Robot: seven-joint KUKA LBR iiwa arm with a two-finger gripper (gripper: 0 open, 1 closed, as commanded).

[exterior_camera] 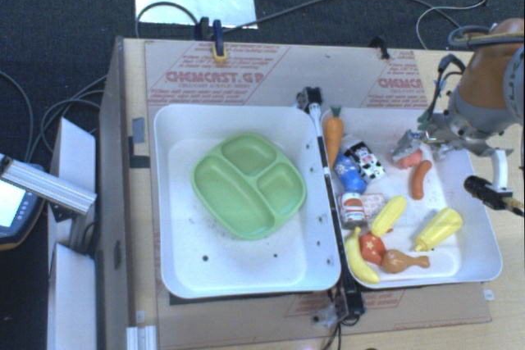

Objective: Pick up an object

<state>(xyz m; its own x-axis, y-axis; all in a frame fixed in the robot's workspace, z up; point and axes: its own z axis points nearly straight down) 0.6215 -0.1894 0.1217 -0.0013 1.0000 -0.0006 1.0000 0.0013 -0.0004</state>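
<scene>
Your tool [413, 145] hovers over the small red piece [409, 159]; its opening you cannot tell. A slanted descent could nudge the sausage [420, 179] instead.

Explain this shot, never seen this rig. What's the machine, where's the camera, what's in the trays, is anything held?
One camera is fixed above the bench, looking down at a slant. The machine is a grey robot arm with an orange band, reaching in from the right. Its end effector hangs low over the far side of the right bin, just above a small reddish toy. The view does not show anything between its fingers, so I would not call anything held.

The left bin holds a green divided plate. The right bin holds toy food: a carrot, a sausage, a corn cob, a banana, a chicken drumstick, a yellow pepper-like piece, plus a few small packets.
</scene>
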